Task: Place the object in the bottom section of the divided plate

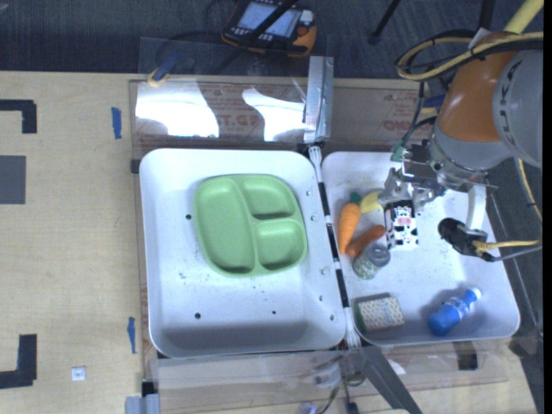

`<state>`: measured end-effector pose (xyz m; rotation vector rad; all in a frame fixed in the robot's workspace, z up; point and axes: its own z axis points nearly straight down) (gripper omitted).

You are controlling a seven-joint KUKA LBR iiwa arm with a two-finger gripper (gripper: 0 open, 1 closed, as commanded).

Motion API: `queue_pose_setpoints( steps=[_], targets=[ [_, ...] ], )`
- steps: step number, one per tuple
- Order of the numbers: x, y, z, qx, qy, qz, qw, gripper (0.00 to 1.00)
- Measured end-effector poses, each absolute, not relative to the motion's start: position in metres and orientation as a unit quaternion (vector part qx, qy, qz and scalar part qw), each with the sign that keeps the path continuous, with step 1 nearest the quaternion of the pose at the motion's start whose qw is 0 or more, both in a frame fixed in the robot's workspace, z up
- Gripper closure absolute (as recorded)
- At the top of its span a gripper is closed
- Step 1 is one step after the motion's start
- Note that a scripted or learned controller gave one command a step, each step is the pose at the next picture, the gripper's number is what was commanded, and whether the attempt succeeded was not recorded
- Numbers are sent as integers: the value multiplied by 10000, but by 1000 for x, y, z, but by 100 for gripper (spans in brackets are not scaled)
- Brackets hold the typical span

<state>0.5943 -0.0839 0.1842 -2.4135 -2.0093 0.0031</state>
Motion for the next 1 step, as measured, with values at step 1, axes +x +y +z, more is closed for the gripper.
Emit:
queue_pose_setpoints(
  steps=[1],
  targets=[
    [592, -76, 184, -7422, -6702, 10, 12, 100]
  ],
)
